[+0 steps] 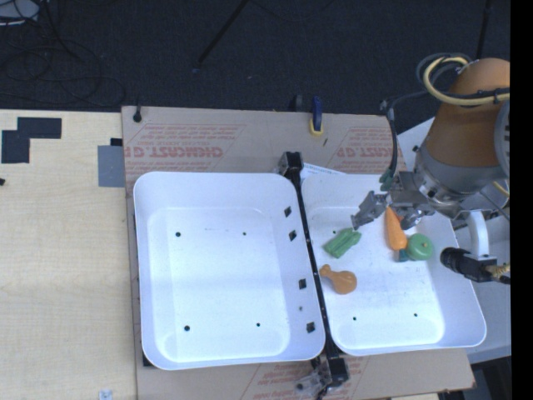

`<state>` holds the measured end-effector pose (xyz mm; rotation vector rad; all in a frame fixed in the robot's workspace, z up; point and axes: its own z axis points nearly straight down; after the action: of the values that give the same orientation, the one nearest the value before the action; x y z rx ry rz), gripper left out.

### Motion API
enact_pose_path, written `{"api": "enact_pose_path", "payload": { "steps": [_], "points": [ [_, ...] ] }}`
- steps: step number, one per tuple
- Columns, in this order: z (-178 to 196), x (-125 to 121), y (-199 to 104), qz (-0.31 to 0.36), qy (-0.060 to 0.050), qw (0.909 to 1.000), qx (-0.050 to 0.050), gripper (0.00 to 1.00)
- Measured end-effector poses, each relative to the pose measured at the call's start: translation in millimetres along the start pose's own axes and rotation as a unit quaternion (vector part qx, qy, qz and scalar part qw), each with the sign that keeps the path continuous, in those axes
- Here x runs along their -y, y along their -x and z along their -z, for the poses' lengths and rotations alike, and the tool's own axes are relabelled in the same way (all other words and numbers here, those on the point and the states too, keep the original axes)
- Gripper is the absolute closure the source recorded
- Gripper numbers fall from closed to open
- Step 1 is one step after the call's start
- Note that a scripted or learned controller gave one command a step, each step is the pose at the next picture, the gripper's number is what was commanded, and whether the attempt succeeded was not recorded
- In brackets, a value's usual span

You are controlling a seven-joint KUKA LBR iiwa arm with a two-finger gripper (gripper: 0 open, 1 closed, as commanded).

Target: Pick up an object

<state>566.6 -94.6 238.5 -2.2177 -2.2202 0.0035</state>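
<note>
Left bin [158, 223]: nothing in it to grasp. Right bin [450, 327]: three items lie loose on its floor, well apart from one another, so each allows a separate approach. A green block [342, 242] sits nearest the divider, a tan pear-shaped piece [339, 279] below it, and an orange carrot with a green top [400, 236] to the right. The gripper [376, 207] hovers between block and carrot; whether its fingers are spread or closed cannot be told, and nothing is seen held
</note>
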Motion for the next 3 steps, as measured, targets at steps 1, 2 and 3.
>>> {"api": "enact_pose_path", "payload": {
  "steps": [1,2,3],
  "points": [
    [-26.1,41.1,-80.8,0.003,-0.003,1.0000,-0.002,0.00],
    [130.7,-26.8,-52.6,0.001,0.011,0.9999,0.002,0.00],
    [309.3,45.6,-15.2,-0.002,0.010,0.9999,0.002,0.00]
  ]
}}
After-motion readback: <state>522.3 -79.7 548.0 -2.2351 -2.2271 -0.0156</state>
